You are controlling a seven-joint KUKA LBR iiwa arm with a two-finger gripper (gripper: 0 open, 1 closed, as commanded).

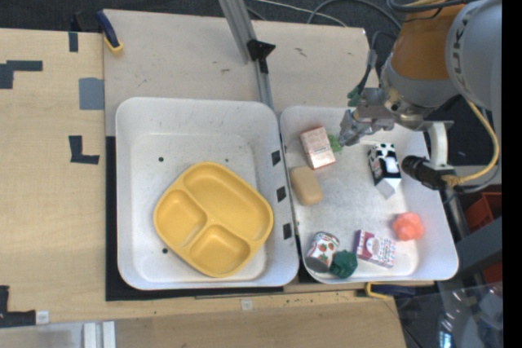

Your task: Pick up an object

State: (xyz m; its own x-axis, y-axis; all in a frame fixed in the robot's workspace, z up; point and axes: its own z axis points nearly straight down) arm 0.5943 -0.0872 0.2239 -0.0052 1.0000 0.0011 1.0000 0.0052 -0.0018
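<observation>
The right bin holds several small objects. A pink-and-white box lies near its back left, with a tan bread-like lump just in front of it. A black-and-white carton lies at the right. An orange ball sits further forward. Along the front rim are a red-and-white packet, a round printed item and a dark green piece. My gripper hangs over the bin's back, between the pink box and the carton, with nothing seen between its fingers.
The left bin holds a yellow three-compartment plate. A slanted metal pole rises behind the bins. Cables lie on the dark floor at the back, and a yellow-blue clamp sits on the bench's far left.
</observation>
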